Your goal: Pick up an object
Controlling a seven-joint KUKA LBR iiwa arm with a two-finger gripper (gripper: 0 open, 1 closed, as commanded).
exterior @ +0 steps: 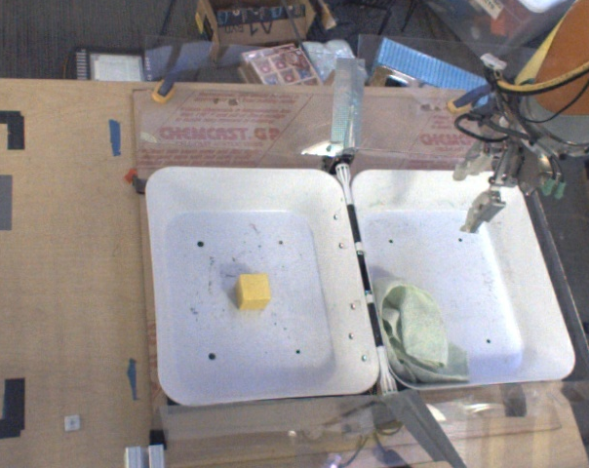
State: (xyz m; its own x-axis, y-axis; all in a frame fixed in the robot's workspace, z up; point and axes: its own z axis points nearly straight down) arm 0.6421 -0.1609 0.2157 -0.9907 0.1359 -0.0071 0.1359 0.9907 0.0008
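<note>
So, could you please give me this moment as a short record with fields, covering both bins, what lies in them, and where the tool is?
left bin: shallow white plastic bin, holding a small yellow foam cube near its middle
right bin: shallow white plastic bin, holding a crumpled pale green cloth at its near left corner
tool: two-finger tool above the right bin's far side, apart from both objects
held: nothing seen between the fingers

Left bin (177, 213): floor open on every side of the yellow block (255, 292). Right bin (529, 291): green cloth (421, 332) obstructs the corner beside the left bin.
</note>
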